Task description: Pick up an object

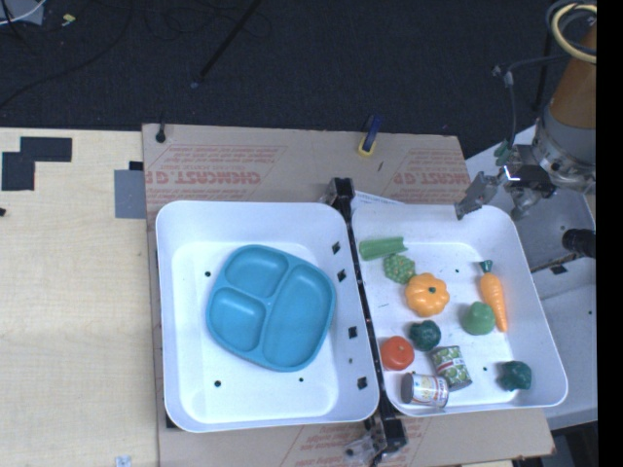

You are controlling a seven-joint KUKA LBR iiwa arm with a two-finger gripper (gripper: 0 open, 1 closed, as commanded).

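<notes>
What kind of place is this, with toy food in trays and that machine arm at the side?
Probably a robotics lab: a robot arm over two white bins, plastic play food like a carrot, and loose cables behind.

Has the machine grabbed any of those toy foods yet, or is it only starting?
Only starting, it seems. The gripper hangs at the right bin's far corner, above the toys. The pumpkin, carrot and tomato lie in that bin. Descending, closing on one and lifting all remain.
</notes>
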